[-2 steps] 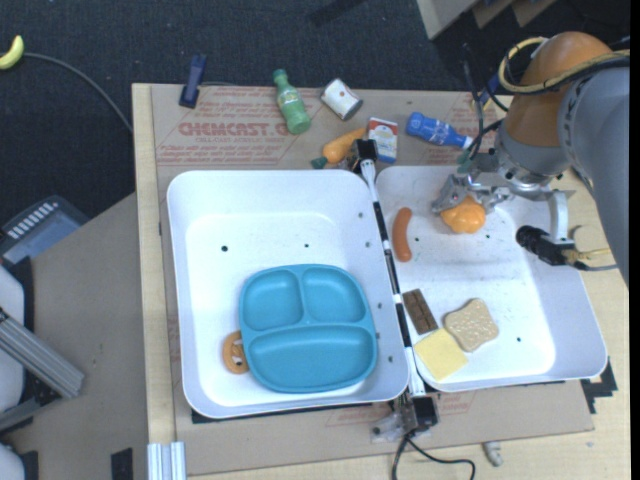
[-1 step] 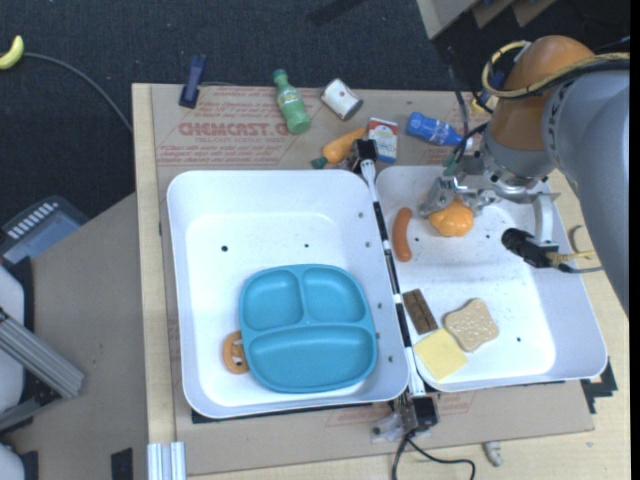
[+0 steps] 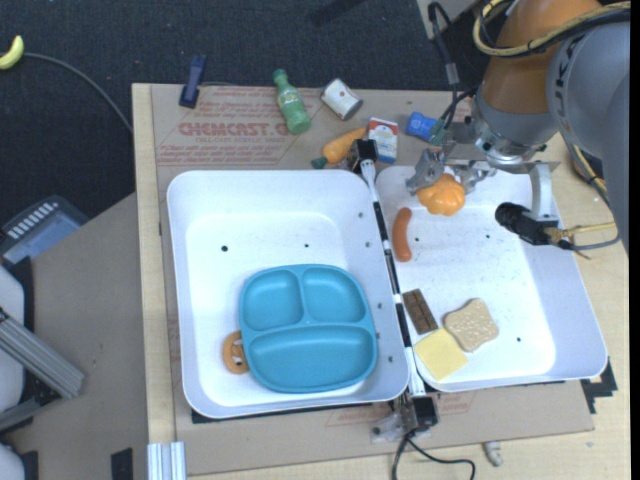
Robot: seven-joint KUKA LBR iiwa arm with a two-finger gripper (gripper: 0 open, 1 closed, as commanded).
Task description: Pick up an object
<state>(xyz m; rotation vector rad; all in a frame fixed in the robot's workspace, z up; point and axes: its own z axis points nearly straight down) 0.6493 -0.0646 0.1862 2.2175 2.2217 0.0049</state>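
Here: gripper (image 3: 447,173) over one orange fruit (image 3: 443,197).

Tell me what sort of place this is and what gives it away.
Most likely a robotics lab bench set up for pick-up trials. Two shallow white bins sit on a cardboard-covered bench, toy food such as a sausage and a bread slice lies loose in them, and the grey arm trails exposed cables.
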